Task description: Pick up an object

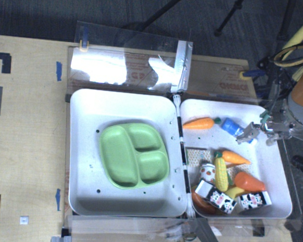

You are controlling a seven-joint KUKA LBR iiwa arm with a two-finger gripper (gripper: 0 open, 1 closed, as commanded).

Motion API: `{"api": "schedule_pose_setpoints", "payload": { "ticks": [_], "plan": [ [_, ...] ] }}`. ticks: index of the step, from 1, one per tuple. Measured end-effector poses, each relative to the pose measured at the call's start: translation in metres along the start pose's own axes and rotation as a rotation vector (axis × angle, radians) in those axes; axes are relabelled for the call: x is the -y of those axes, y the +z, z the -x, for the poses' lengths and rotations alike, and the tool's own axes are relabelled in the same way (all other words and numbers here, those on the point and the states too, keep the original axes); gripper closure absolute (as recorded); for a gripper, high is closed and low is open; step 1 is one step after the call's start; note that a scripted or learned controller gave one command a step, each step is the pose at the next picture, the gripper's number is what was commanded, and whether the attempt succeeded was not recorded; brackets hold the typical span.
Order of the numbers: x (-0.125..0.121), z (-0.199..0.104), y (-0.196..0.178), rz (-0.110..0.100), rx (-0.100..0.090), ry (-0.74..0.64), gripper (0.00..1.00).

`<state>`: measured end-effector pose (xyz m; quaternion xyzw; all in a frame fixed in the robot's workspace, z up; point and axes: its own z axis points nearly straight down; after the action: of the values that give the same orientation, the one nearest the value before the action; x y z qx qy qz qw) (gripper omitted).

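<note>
Two black-and-white cow-print blocks (236, 201) lie lowest in our right white bin (285, 178), beside a yellow corn cob (221, 173) and orange plastic carrots (235, 158). We are only reaching. Our gripper (259, 129) hovers upper right by a blue bottle (231, 126), holding nothing. Next we drop onto one toy and squeeze.

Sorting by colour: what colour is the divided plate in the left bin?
Light green, seen in the camera view: the divided plate in the left bin.
</note>
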<state>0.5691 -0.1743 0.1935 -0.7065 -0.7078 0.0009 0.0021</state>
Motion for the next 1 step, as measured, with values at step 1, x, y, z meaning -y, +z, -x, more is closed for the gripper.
{"api": "schedule_pose_setpoints", "payload": {
  "ticks": [1],
  "plan": [
    [0.0164, 0.0113, 0.102, 0.003, 0.001, -0.112, 0.0]
  ]
}}
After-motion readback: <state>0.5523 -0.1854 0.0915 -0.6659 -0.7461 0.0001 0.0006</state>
